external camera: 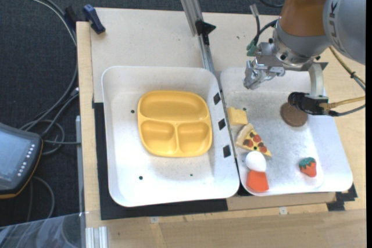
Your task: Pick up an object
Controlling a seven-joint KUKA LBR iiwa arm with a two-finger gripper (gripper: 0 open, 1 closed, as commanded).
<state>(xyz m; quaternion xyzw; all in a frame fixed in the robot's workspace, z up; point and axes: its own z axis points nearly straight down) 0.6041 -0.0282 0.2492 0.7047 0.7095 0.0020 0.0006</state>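
Tray (pixel 174 123) in left bin (pixel 116 125)

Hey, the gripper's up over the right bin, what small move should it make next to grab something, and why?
Probably slide toward the bin's near left side and descend: the gripper hangs above bare floor at the far end of the right bin, holding nothing, and the cheese wedge looks the closest item.
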